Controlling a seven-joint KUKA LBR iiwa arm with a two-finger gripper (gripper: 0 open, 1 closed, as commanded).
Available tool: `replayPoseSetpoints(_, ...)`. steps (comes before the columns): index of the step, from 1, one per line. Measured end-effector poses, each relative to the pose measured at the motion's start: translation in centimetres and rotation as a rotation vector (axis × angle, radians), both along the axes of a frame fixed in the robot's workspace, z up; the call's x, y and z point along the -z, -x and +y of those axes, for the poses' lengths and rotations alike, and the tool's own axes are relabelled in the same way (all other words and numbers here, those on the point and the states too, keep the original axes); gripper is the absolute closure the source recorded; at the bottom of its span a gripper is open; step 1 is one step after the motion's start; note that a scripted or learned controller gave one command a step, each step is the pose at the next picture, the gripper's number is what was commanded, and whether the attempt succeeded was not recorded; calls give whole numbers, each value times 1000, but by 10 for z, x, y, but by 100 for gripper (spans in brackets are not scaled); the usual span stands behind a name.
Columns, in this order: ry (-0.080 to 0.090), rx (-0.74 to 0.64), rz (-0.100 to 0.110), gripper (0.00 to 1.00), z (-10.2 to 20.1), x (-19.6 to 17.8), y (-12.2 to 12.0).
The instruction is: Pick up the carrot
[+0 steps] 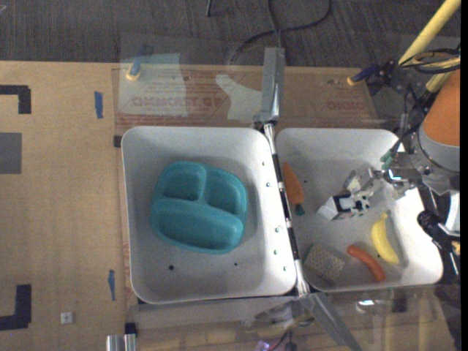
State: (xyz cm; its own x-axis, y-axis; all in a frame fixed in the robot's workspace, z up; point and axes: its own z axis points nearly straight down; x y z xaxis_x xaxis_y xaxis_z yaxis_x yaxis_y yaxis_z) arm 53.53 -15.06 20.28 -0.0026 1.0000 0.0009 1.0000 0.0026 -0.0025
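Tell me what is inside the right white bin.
The right bin holds a carrot along its left wall, a banana, an orange-red sausage-like item, a tan textured piece and the gripper. Anything under the gripper is hidden.

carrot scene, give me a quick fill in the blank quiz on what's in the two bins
1. The carrot lies in the ____ bin, against the divider.
2. The teal plate has ____ compartments.
3. The banana lies beside a ____ sausage.
4. The pincer hovers over the bin that holds the ____ sponge.

Missing words: right; three; red; grey
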Motion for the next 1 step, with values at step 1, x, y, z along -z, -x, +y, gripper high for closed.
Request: replayPoseSetpoints(1, 11, -216, -28, 0, 15, 85, 2)
